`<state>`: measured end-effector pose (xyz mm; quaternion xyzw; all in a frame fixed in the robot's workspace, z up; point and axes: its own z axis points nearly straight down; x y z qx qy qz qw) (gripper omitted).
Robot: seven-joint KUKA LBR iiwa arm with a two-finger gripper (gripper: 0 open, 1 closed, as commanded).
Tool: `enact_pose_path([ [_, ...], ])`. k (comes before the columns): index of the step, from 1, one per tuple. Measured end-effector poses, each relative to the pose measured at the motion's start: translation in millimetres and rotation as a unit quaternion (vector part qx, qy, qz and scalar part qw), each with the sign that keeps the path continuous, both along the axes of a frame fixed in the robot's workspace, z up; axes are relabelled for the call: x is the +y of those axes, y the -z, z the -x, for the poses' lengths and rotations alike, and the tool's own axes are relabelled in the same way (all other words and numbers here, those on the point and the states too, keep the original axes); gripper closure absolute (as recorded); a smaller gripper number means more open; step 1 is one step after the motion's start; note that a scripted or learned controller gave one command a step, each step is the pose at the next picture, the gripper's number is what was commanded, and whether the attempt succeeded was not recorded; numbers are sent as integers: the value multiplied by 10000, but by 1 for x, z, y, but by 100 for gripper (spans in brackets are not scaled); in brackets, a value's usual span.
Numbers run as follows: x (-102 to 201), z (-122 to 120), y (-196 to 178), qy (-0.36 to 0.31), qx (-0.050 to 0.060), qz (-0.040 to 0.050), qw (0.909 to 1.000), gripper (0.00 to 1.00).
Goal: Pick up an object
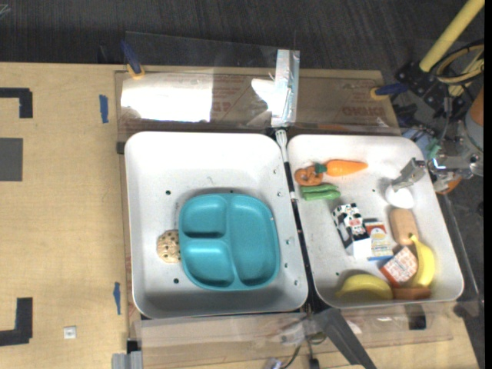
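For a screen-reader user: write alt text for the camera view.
Two white bins sit side by side on a bench, with the arm's claw over the right bin's far right corner. That bin holds toy food, including a carrot, a green vegetable and bananas. The left bin holds a teal divided plate with a cookie beside it.
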<state>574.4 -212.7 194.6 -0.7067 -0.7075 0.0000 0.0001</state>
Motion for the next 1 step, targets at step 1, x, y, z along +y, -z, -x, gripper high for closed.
enact_pose_path([
  [1,51,36,82,-412,-128,46,9991,0],
])
